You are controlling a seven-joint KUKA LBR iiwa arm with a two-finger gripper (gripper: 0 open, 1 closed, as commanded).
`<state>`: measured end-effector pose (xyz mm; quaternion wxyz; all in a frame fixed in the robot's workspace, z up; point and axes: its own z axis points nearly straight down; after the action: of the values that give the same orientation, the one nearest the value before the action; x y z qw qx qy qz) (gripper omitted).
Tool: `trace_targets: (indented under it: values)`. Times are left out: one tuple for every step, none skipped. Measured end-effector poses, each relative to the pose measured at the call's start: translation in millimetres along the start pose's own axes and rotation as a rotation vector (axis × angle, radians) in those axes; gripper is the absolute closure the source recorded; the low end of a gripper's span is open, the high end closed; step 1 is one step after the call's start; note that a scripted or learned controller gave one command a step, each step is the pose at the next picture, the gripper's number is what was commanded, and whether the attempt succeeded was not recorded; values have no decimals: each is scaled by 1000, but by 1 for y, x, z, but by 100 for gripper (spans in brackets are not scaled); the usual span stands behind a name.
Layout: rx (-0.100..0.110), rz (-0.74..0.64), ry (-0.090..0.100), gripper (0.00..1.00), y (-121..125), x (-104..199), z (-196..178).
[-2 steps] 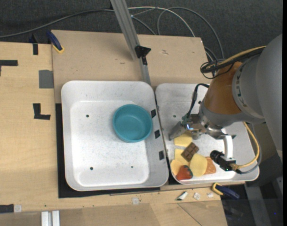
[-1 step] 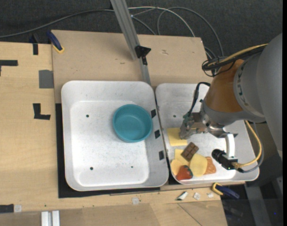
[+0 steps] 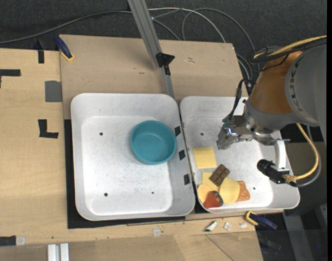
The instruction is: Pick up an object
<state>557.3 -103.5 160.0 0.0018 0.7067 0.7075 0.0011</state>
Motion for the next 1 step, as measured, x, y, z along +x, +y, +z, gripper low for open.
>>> trace_targets:
  values:
    - [1, 0, 1, 100, -2, 2, -43]
